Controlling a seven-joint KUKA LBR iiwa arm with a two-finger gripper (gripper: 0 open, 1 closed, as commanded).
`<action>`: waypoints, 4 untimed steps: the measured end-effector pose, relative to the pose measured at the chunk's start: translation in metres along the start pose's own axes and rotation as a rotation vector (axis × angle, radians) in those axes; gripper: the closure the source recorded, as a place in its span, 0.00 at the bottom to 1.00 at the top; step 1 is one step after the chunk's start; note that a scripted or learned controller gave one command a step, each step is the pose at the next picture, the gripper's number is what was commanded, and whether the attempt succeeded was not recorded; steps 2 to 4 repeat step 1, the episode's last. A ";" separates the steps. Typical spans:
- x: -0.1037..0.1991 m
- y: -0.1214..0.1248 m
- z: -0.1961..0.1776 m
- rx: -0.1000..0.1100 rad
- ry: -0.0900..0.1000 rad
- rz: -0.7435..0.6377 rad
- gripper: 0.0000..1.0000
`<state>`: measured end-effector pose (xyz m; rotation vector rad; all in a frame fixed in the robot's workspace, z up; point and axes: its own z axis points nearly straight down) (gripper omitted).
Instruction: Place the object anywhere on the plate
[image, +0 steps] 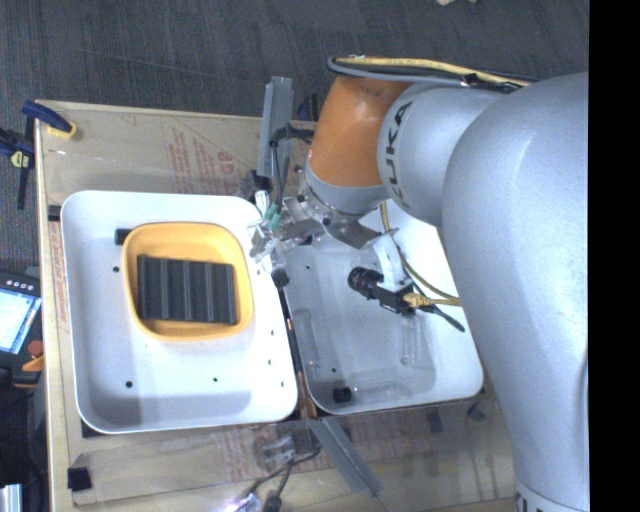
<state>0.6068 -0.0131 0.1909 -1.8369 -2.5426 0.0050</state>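
Plate (187, 244) sits in left bin (100, 380), tool (268, 228) near its right edge

One fixed camera looks down at a slant on both bins (180, 400), arm (500, 200) entering right.

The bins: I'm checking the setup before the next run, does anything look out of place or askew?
Nothing looks spilled or damaged. The yellow plate lies flat in the left bin, its dark ribbed centre bare. The gripper sits over the seam between the two bins, near the plate's upper right corner. The right bin sits level beside it.
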 end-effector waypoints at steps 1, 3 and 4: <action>0.000 0.000 0.000 0.000 0.000 0.000 0.00; 0.000 0.000 0.000 0.000 0.000 0.000 0.00; 0.000 0.000 0.000 0.000 0.000 0.000 0.00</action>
